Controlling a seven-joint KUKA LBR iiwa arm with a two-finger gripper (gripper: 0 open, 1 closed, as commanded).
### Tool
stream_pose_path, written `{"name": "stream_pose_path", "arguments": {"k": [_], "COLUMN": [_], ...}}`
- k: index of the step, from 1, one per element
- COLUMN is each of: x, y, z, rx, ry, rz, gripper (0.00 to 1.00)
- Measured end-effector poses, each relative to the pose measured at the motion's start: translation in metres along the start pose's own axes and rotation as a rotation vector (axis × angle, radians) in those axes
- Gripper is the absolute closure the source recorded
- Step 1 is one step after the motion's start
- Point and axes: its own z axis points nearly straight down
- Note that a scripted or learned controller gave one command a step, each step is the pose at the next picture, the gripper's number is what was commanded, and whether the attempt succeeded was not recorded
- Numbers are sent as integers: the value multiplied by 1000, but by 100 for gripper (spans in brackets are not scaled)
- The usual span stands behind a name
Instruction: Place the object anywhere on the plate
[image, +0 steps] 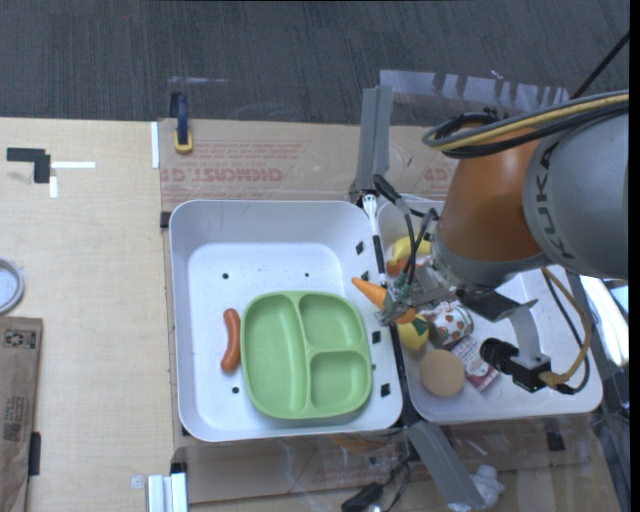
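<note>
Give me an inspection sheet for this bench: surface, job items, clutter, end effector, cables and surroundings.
Surface: wooden bench bearing two white bins, left bin and right bin.
Job's things: green divided plate in the left bin, nothing on it; carrot at the divide between the bins.
Clutter: sausage beside the plate; beige round item, yellow item and small packets in the right bin.
End effector: end effector over the bins' shared edge; grip hidden.
Cables: black and yellow cables along the arm.
Surroundings: brown paper bag, clamp, tape roll.
</note>
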Motion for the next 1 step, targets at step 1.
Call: {"name": "stream_pose_path", "arguments": {"k": [1], "x": [0], "y": [0], "z": [0], "rx": [0], "ry": [0], "rz": [0], "gripper": [0]}}
